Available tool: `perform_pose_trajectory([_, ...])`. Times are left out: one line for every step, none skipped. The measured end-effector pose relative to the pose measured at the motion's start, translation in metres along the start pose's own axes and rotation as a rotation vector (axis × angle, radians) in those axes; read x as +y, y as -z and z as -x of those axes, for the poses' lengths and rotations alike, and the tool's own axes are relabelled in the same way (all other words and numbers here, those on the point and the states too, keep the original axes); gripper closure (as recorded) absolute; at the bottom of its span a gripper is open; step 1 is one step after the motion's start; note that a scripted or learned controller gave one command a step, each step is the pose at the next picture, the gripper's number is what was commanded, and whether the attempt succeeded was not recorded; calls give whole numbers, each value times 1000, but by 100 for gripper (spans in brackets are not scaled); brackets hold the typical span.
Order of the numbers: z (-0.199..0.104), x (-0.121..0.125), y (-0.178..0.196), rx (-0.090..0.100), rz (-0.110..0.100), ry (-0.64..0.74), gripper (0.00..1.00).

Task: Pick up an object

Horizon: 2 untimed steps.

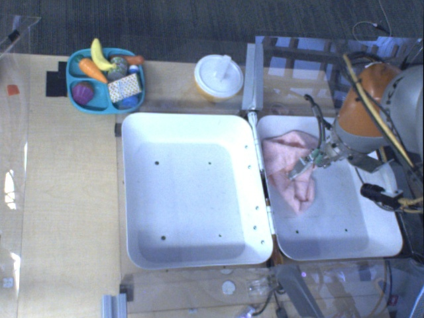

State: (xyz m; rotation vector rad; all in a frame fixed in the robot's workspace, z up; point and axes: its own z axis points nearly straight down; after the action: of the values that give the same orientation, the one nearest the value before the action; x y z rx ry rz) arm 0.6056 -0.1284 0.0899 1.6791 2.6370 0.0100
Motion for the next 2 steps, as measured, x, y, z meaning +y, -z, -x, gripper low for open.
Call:
perform_pose_trajectory([48, -40, 37, 8, -11, 96, 0])
perform_pose_trajectory([34, 34, -1, 3, -4, 311, 0])
